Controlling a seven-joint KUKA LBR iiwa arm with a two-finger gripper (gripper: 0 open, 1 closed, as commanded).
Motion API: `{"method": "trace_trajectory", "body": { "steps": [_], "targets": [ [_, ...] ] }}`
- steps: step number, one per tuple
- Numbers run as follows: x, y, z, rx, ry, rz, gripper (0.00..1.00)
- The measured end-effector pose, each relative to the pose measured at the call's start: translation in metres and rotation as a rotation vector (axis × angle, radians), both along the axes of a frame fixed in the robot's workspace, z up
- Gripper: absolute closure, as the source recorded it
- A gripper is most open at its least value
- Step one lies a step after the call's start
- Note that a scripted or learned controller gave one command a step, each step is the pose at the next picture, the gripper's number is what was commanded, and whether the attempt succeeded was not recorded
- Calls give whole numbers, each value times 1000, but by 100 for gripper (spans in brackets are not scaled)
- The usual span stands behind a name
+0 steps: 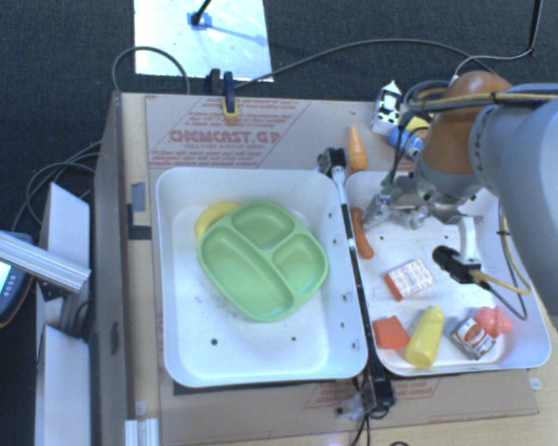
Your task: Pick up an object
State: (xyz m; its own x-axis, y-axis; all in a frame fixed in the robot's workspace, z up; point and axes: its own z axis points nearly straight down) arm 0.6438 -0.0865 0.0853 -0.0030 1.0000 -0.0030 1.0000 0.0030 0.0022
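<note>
Here, jaws (388,207) near orange stick (362,237).

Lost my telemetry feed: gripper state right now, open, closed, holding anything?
Gripper: low over the right bin near its far-left corner; open or closed cannot be told from this camera, and nothing is seen between its fingers.

You're looking at two smooth, glossy white plastic bins (260,365), a matt green plastic divided tray (262,258), a shiny yellow plastic bottle (426,335), brown cardboard (232,128) under them, and the arm's smooth grey casing (530,156).
</note>
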Motion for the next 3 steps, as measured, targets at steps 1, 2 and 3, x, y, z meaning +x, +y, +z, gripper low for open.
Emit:
{"method": "trace_trajectory", "body": {
  "steps": [1, 2, 3],
  "targets": [
    [26, -2, 0, 2, -1, 2, 0],
    [-54, 1, 6, 3, 1, -1, 0],
    [-158, -34, -1, 3, 3, -3, 0]
  ]
}}
